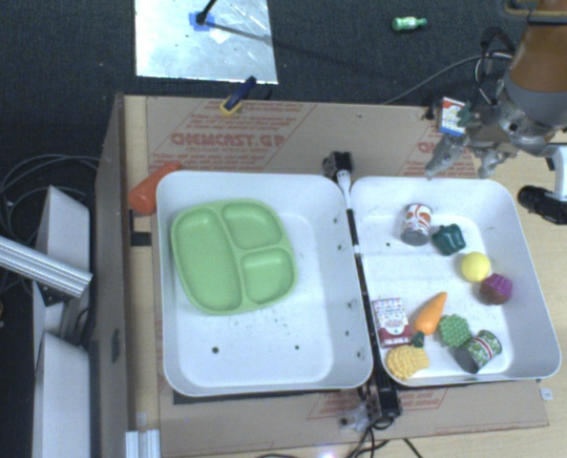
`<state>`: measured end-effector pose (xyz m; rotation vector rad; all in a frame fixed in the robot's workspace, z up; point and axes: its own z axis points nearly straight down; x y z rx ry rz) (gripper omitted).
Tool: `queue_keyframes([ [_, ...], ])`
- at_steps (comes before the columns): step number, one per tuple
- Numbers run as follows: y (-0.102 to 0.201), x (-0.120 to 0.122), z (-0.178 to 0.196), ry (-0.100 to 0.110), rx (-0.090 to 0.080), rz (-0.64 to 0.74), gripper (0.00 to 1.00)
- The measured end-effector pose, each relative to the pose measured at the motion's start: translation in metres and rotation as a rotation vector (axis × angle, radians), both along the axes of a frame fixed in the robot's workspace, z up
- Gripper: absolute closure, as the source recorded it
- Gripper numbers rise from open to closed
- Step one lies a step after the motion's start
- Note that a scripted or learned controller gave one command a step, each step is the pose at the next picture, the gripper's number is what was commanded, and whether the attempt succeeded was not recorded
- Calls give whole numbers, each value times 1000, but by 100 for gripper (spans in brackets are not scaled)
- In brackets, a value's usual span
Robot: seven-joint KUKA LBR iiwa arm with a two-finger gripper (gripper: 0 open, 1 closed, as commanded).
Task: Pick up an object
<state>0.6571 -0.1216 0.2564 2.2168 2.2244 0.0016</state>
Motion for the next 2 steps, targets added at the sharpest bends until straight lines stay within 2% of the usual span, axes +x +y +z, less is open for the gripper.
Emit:
queue_keyframes([
  [1, -14, -22, -73, 2, 0, -2, 0],
  [2, -11, -14, -171, 3, 0, 0, 0],
])
